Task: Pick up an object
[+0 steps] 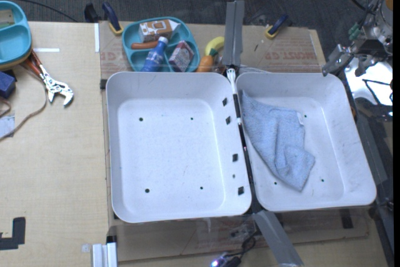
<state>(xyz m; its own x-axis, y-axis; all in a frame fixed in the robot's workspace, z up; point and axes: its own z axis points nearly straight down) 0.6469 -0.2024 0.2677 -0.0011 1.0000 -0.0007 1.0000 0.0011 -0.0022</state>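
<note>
Up at the right edge the two-finger gripper (337, 59) is half cut off, can't tell its state; crumpled light-blue cloth (279, 144) lies well apart in the right white bin (359, 153).

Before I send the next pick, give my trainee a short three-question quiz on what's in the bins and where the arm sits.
1. True or false: the blue-grey towel lies in the left bin.
2. Multiple choice: the end effector is A) down on the towel, B) beyond the right bin's far right corner, C) over the left bin.
3. Fill in: behind the bins stands a teal ___ holding small items.

Key: 1 false, it lies in the right bin. 2 B. 3 tray.
</note>
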